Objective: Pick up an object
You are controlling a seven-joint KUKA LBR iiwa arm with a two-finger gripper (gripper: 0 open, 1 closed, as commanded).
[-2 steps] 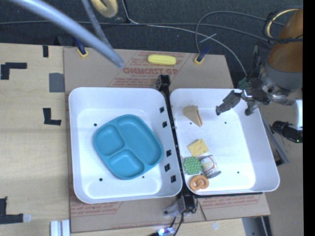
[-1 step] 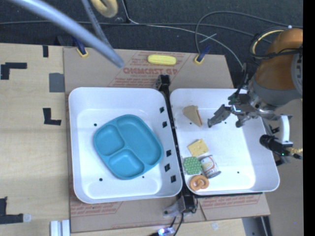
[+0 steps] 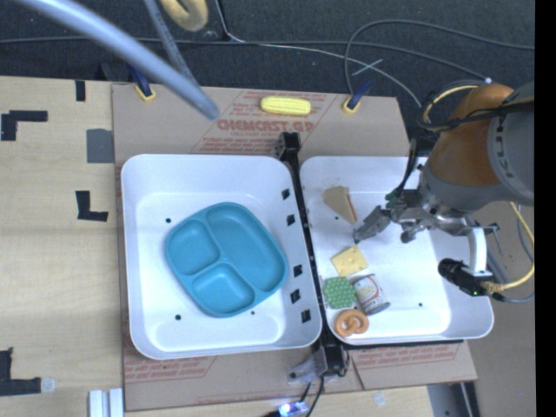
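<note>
Two shallow white bins sit side by side on the bench, and the objects to be picked lie in the right bin (image 3: 473,324); nearest the camera in it sits a small orange ring-shaped piece (image 3: 352,323), touching or just short of a green textured square (image 3: 340,292) and a small clear packet with red edging (image 3: 372,294) beside it; just beyond them lies a pale yellow cheese-like slab (image 3: 348,261), lying flat with its corners pointing roughly up and down the view; farther again is a tan wedge (image 3: 341,203), its broad end toward the near side.

The gripper (image 3: 388,224) hangs over the middle of this bin, reaching in from the right; one dark finger (image 3: 370,226) points left and slightly down; the fingers appear somewhat spread, with nothing seen between them. The relation that matters, I judge: the yellow slab lies just below and left of the fingertip, the tan wedge just above and left, so both are near and neither is yet bracketed; the slab looks the closer target and would need a short move toward the near-left.

The left bin (image 3: 139,233) holds a blue compartmented tray (image 3: 225,258), its three wells bare; beyond the bins, on the cardboard, lies a yellow corn cob (image 3: 285,106), long axis running left to right.
</note>
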